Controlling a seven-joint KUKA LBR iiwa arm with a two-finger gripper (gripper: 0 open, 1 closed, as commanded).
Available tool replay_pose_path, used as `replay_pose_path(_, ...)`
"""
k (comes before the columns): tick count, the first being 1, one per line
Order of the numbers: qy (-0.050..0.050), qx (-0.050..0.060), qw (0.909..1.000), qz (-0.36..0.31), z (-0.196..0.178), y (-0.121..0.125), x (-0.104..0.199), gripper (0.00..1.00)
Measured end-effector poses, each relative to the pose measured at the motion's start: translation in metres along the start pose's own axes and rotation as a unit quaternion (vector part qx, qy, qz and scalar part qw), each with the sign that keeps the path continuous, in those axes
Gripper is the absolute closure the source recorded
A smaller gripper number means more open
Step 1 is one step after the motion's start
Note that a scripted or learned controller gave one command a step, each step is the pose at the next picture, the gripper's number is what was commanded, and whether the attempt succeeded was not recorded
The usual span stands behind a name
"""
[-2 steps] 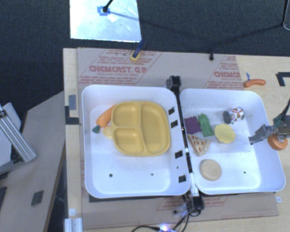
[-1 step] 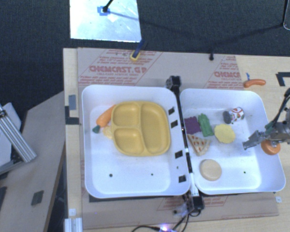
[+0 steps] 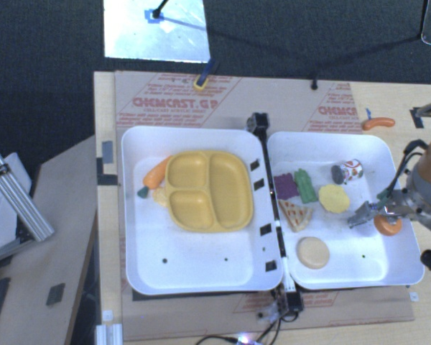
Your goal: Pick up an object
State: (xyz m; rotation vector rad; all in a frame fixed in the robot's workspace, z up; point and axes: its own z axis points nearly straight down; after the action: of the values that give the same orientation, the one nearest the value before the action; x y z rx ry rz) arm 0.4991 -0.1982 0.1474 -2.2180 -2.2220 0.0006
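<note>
My gripper (image 3: 362,215) reaches in from the right and hangs low over the right part of the right bin (image 3: 359,270). An orange round piece (image 3: 388,226) lies right beside it, partly covered by the gripper body; I cannot tell whether they touch. Just left of the gripper sits a yellow round piece (image 3: 334,198). A small silver can with a red-and-white label (image 3: 347,171) lies farther back. A purple piece (image 3: 285,185), a green piece (image 3: 305,186), a pizza slice (image 3: 296,213) and a tan disc (image 3: 313,252) lie in the bin's left half.
The left bin (image 3: 194,268) holds a yellow divided plate (image 3: 205,191) with a carrot (image 3: 156,172) at its left edge. A black hinged divider (image 3: 269,200) runs between the bins. An orange sausage-shaped piece (image 3: 378,123) lies on the bench behind the right bin.
</note>
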Motion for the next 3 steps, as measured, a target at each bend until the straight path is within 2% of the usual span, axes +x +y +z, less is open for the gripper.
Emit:
replay_pose_path(1,0.002,0.001,1.0000,0.000,0.045,-0.006,-0.001,0.00)
replay_pose_path(2,0.003,-0.001,1.0000,-0.001,0.058,-0.004,0.002,0.00)
replay_pose_path(3,-0.006,-0.010,0.9999,0.001,0.046,-0.001,-0.004,1.00)
